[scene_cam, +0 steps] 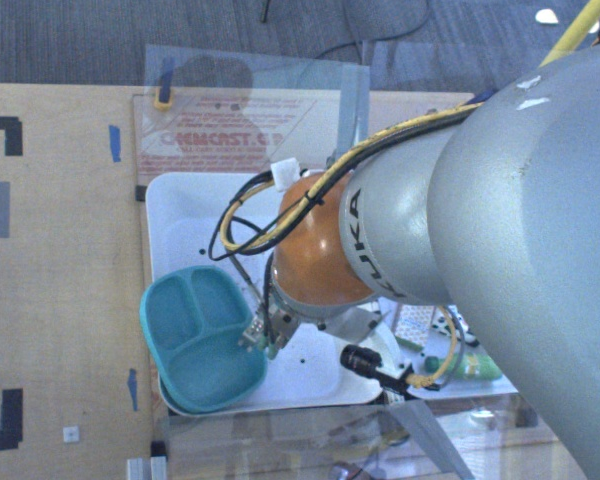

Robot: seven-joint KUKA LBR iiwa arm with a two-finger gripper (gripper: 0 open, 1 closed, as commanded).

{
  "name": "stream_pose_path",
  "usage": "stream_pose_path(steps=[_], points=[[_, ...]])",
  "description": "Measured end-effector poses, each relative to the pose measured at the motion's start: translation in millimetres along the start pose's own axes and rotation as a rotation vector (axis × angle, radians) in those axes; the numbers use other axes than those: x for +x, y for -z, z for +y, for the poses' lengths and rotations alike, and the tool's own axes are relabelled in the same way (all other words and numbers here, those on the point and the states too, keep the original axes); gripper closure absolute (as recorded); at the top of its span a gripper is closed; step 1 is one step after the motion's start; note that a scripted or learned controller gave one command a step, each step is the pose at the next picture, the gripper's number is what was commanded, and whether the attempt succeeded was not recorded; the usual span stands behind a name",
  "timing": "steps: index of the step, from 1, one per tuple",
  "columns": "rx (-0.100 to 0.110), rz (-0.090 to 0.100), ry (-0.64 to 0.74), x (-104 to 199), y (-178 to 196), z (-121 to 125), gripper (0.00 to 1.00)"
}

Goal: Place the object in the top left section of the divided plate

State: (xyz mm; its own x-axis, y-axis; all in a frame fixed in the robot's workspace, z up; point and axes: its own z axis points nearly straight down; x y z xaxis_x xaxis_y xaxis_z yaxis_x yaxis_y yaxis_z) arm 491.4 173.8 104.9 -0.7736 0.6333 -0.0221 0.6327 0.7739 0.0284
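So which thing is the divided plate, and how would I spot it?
Start at the big grey arm reaching in from the right and follow it down past its orange band into the left white bin. The divided plate sits at that bin's near left side, overhanging its edge. It is the teal dish, with raised ridges splitting it into sections.

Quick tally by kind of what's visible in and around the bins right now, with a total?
Divided plate, teal: 1
White bin: 1
Green object, partly hidden under the arm, kind unclear: 1
Robot hand, at the plate's right rim: 1
Total: 4
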Motion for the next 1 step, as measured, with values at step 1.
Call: stream_pose_path(steps=[1], points=[[0.022, 0.016, 0.065, -45.5, 25.1, -68.4, 1.0]])
